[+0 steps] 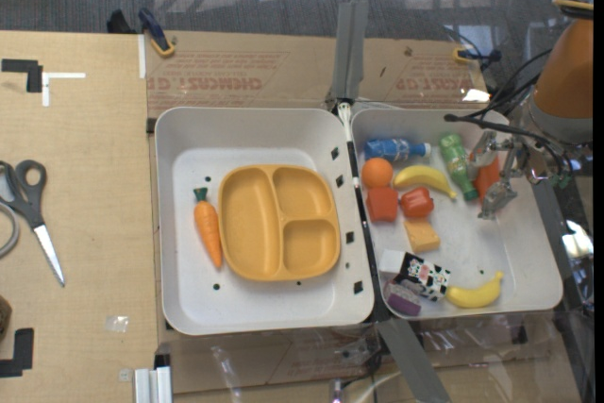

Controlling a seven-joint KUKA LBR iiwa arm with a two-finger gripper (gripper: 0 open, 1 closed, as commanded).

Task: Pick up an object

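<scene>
Lying at the far left of the desk (85,231) is a pair of scissors (33,212) with grey handles, blades pointing toward the near edge. The left bin (175,288) holds a toy carrot (208,229) along its left side, just beside a yellow divided plate (279,222) with three compartments. The right bin (528,283) carries the clutter: a blue bottle (394,148) near its far wall, an orange ball (377,172) beneath it, a red block (382,204) just below the ball, and a red pepper-like piece (416,201) beside that. A yellow banana (425,179) curves between the bottle and a green bottle (457,163). A pale orange wedge (422,236) sits below the red piece, then a black-and-white carton (422,277) touching a purple item (404,302) at the near wall, with a second banana (477,293) just right of it. The end effector (494,189) hangs over the right side of this bin, next to the green bottle; a red-orange object (487,176) shows against its fingers, but whether they are clamped on it I cannot tell.
</scene>
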